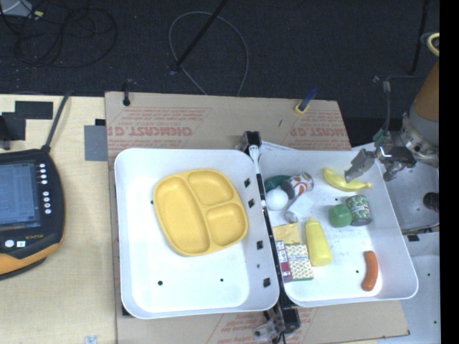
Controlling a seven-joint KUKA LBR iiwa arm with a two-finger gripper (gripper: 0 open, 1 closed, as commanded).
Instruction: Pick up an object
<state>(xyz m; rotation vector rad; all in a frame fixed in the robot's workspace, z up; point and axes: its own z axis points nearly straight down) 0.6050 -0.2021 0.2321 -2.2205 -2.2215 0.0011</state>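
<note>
**Arm poised over the right bin's far corner, beside the banana**

The gripper (373,160) sits above the far right corner of the right bin (401,278), its two fingers spread apart with nothing between them. One finger (357,165) angles down toward the banana (344,180), its tip just beside the fruit's right end; whether they touch cannot be told.

The banana lies near the bin's far wall, its long axis running roughly left to right across the view, the left end slightly farther from the camera and the curve bowing toward the near side. Just nearer than it stand a green can (359,210) and a small green block (340,215). A yellow mustard bottle (317,241) lies with its long axis running near to far, and a sausage (369,271) lies along the same line close to the near right corner.

In the left bin (143,278) rests a yellow divided plate (201,211).
</note>
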